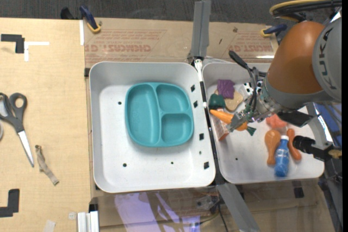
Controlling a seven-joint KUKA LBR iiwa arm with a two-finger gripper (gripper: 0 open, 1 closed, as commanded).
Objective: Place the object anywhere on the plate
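Lying at the left side of the right bin [304, 174], an orange carrot-shaped toy [223, 115] sits just under the pincer [239, 123] and appears to be the object in question. This is a judgement only, since several items crowd that corner. Whether the pincer is spread or closed on anything cannot be told; the wrist and cabling mask its tips.

Immediate surroundings: a dark green piece [217, 101], a purple piece [225, 87] and a pale flat item [235, 101] lie touching or just beside the carrot toy. A packet-like item [219, 129] lies beneath it. Further right in the same bin sit an orange bottle-shaped toy [271, 144], a blue bottle [281, 159] and a reddish item [276, 122].

Destination: the teal divided plate [160, 114] rests near the middle of the left bin [109, 165], with all three compartments bare.

Risks noted:
- Clutter may cause the pincer to catch a neighbouring piece, or two at once.
- A grasp near the carrot toy's tapered end would likely be shallow, and the toy could slip out during the lift.
- The raised walls between the two bins lie across the transfer path, so a low carry could strike them and knock the toy loose.
- An early release would put the toy on the bin floor beside the plate.

On the bench [49, 117] to the far left, scissors [17, 117] lie well apart from the work.
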